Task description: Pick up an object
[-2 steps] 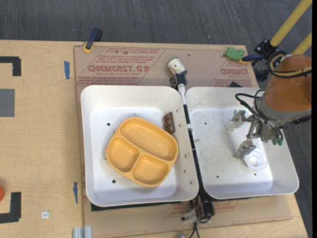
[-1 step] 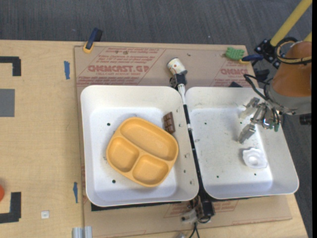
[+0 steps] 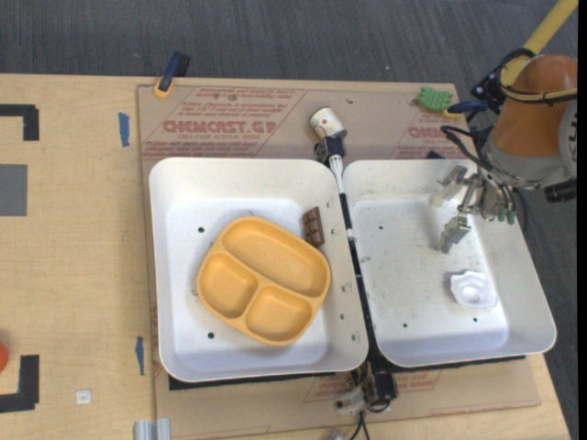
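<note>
Yellow tray (image 3: pixel 264 280) looked light, stiff, slick; you'd pinch its rim. Small white piece (image 3: pixel 470 289) sat nearer gripper (image 3: pixel 456 232), whose state I couldn't tell.

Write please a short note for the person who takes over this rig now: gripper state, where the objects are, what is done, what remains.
Gripper: above the right white bin, upper part; nothing visible between the jaws.
Small white crumpled object: on the right bin floor, just below the gripper.
Yellow three-compartment plastic plate and small brown block: in the left white bin.
Done: nothing lifted. Left: grasp and raise one object.
</note>
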Available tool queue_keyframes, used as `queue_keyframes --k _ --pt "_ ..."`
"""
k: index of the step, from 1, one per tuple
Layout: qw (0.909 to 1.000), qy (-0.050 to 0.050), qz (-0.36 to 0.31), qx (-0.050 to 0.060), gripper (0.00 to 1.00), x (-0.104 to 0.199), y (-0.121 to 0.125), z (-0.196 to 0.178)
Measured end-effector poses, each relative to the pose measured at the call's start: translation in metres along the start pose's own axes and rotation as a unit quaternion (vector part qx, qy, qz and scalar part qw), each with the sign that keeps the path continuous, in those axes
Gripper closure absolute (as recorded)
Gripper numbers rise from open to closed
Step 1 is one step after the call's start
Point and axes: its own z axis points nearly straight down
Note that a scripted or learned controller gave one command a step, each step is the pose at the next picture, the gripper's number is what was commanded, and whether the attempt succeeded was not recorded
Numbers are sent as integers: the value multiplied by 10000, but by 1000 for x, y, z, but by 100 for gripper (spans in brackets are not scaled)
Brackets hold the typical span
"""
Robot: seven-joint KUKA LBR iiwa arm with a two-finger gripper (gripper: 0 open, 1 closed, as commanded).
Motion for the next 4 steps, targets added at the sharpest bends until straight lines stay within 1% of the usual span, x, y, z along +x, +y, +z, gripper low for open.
queue_keyframes --k 1,4 --pt "9964 -96 839 -34 0 90 -23 1" --pt "9964 -97 840 -38 0 90 -23 1"
